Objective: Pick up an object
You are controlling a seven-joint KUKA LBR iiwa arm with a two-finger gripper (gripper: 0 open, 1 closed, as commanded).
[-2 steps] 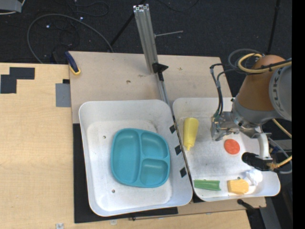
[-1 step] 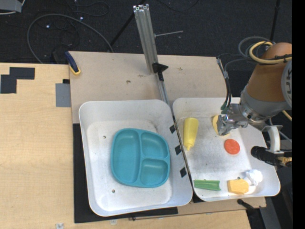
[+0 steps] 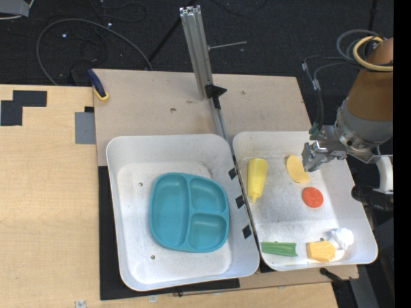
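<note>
Green piece (image 3: 279, 249) lies well below gripper (image 3: 311, 161), seemingly.

A pale wooden bench top (image 3: 45, 191) fills the left side. Behind it, a brown board (image 3: 257, 104) carries an upright aluminium post (image 3: 196, 50). Beyond the post the floor (image 3: 270, 18) is dark, with black cables (image 3: 70, 40) looping to the post's left

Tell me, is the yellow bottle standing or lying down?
Lying down. The yellow bottle rests on its side on the floor of the right bin, its length running up and down the view, near the bin's left wall.
</note>
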